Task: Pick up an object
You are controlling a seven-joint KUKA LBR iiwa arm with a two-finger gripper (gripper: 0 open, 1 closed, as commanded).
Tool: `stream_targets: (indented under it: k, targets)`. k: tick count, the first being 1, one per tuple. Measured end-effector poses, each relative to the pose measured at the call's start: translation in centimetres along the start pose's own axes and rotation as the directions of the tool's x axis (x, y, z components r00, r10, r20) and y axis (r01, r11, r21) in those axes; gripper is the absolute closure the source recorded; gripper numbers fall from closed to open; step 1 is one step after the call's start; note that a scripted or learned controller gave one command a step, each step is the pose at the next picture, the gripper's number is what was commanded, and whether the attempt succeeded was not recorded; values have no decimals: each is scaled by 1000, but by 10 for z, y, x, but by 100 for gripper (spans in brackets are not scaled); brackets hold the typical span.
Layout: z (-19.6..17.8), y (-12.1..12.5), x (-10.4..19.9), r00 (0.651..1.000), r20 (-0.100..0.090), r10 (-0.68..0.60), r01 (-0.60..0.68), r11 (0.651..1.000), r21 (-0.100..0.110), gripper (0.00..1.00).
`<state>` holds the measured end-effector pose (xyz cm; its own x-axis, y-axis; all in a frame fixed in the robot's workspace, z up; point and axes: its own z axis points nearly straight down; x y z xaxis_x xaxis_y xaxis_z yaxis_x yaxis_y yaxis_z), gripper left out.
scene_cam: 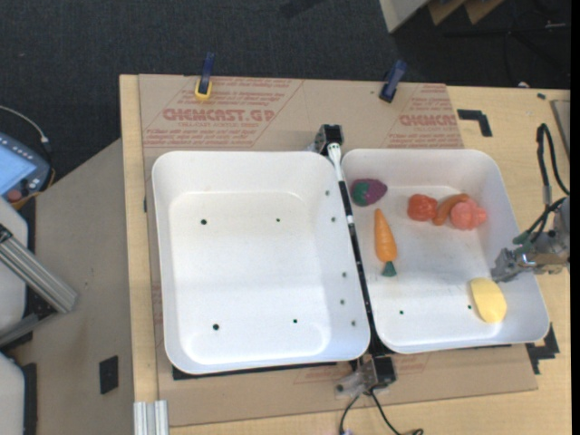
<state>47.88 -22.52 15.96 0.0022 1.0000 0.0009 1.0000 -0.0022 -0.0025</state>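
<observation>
Camera view shows the hand (pixel 507 265) at the right rim of the right bin (pixel 426 166), low over the bin's edge. I cannot tell its state, because it is small and partly blurred here.

The nearest thing to the hand is the yellow lemon (pixel 488 300), which lies just below it in the picture, toward the near right corner of the bin. Its long axis runs roughly from the hand down toward that corner. A short move toward the near edge would probably bring the hand over it.

Further away, toward the far side of the bin, a small group of red and orange toys (pixel 445 210) lies close together. The carrot (pixel 385 241) is near the middle wall, with its long axis running from far to near and the green end nearer to the camera. A purple and green piece (pixel 367 190) sits just beyond the carrot's tip.

The left bin (pixel 181 243) stands beside the right one. On the cardboard sheet (pixel 299 107) over the surface, red print reads "CHEMCAST GP", repeated behind both bins.
</observation>
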Motion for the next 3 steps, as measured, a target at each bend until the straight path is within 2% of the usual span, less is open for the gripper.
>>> stream_targets:
  k: [1,2,3]
  targets:
    - [-53,28,11,1000,4,-5,5,1000,-8,100]
    - [-51,-1,1,1000,0,0,0,1000,0,100]
    - [-120,1,1,1000,5,-3,3,1000,-8,100]
